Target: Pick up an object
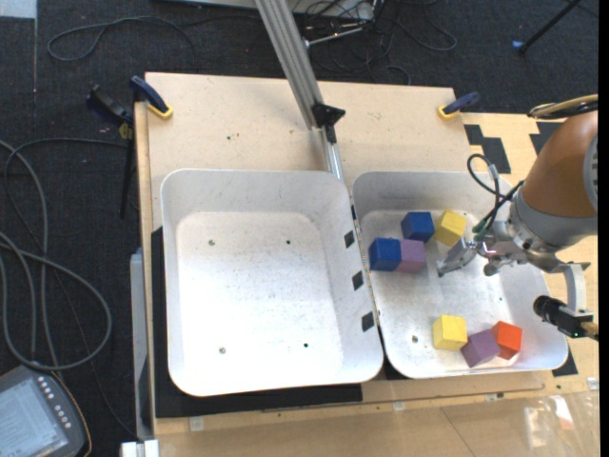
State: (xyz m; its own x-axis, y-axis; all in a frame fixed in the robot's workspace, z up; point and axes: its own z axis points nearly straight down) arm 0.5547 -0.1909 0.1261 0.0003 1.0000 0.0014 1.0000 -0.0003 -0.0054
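Blocks are seen scattered in the right-hand bin (395, 336), which sits beside the left bin (190, 284) on the pale bench (247, 122). Four of them are gathered toward the bin's far left: a blue block (384, 253) is touching a purple block (413, 255), with a second blue block (417, 226) just behind them and a yellow block (451, 227) next to that one. Three more are grouped near the bin's front right corner: a yellow block (449, 331), a purple block (480, 347) just beside it, and an orange block (508, 337) touching that purple one.

The arm (566, 184) is seen reaching in from the right, its orange band above a grey wrist. The gripper (457, 258) is positioned low over the right bin, just right of the far cluster and near the far yellow block. Nothing can be made out between its fingers, and whether they are apart or together cannot be told at this angle. All seven blocks are resting on the bin floor.

A silver pole (290, 46) is slanted across the bench's far side, and clamps (152, 98) are fixed at its far corners. Black cables (57, 255) are strewn over the dark floor on the left.
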